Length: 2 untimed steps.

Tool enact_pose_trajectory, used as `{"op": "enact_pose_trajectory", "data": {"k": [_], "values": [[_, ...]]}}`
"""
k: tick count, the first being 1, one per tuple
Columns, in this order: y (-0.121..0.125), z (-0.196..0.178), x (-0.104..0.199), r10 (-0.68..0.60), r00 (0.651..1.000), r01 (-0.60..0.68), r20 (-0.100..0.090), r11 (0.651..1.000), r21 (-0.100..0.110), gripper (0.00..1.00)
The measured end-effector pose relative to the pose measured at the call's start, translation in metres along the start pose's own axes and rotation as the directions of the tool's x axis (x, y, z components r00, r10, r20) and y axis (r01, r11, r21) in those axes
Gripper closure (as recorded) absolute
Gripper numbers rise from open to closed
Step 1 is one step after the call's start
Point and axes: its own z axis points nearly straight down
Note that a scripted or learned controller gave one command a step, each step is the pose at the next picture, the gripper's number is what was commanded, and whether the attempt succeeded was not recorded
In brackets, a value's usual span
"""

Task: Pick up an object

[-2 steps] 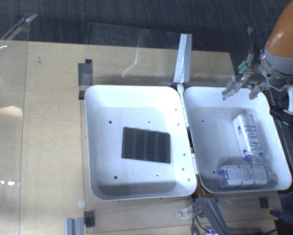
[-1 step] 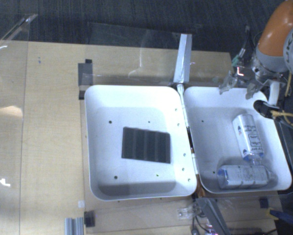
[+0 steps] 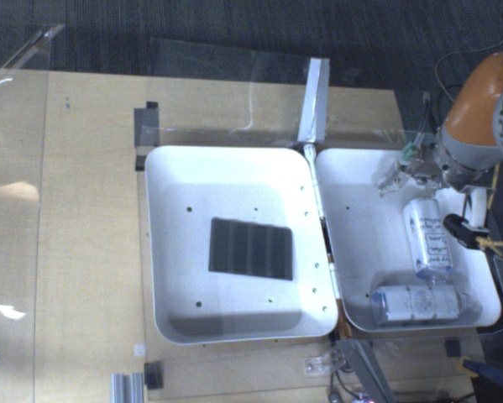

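The end effector (image 3: pixel 419 173) hangs over the right bin's (image 3: pixel 352 225) far edge; whether it is spread cannot be told. One bottle (image 3: pixel 428 238) lies lengthwise just below, another (image 3: pixel 416 303) against the near wall. A dark ribbed pad (image 3: pixel 251 248) sits mid-floor in the left bin (image 3: pixel 175 225).

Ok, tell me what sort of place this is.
Most likely a robotics lab's test bench for picking trials: two white bins set side by side on a wooden bench, a robot arm reaching in from the right, and loose cables along the edge.
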Motion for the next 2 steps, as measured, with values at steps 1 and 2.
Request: {"op": "enact_pose_trajectory", "data": {"k": [1,2], "values": [[-0.0194,0.0290,-0.0310,-0.160,0.987,0.160,0.009,0.987,-0.021,0.00],[-0.0207,0.0344,-0.0366,-0.382,0.924,0.382,0.007,0.924,-0.005,0.00]]}}
